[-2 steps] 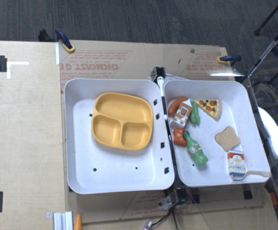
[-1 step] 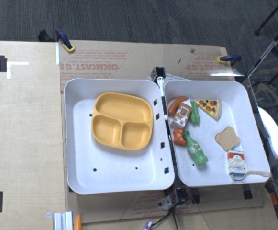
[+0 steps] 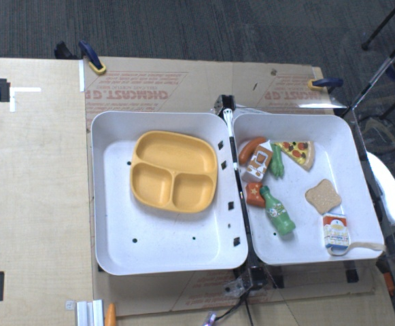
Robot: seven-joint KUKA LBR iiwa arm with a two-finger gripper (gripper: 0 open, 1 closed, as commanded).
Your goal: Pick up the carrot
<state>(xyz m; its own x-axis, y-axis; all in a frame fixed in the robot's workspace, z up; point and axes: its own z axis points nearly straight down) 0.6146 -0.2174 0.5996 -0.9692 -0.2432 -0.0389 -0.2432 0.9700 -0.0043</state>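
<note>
Front edge of tabletop [image 3: 41, 236]: small orange-tipped item [image 3: 109, 312]. Left bin [image 3: 109, 243]: yellow divided plate [image 3: 174, 171]. Right bin [image 3: 360, 182]: carrot [image 3: 247, 149] at far-left corner against the wall, partly under a small carton [image 3: 258, 162]; green bottle [image 3: 278, 213], pizza slice [image 3: 296, 152], bread slice [image 3: 323, 197]. Jaws: cannot tell state.

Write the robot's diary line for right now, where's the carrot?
carrot: right bin, beside pizza slice, untouched | yellow plate: left bin | step: pick not yet begun
</note>
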